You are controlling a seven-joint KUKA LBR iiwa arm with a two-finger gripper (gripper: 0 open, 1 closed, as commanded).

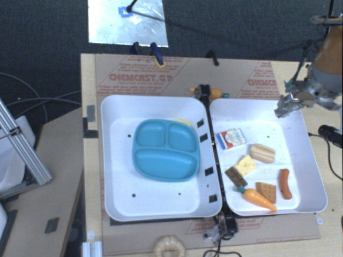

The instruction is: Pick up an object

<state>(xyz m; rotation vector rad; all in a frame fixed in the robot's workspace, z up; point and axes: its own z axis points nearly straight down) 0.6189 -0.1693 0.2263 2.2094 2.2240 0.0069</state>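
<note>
Candidate objects, namely bun (262, 153), cheese (246, 165), sausage (285, 183) and carrot (258, 198), lie loose in the right bin (305, 143), none grasped. Claw (283, 109) hovers over that bin's far corner; its spread cannot be told. Blue tray (166, 149) occupies the left bin (115, 143).

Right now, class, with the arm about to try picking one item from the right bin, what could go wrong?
1. The cheese wedge, chocolate piece, waffle and carrot lie crowded together, so closing fingers may nudge or catch a neighbour.
2. The sausage lies near the right bin's wall, which could block a finger.
3. The gripper hangs over the bin's far corner, away from every item, so a straight descent would probably grasp nothing.
</note>
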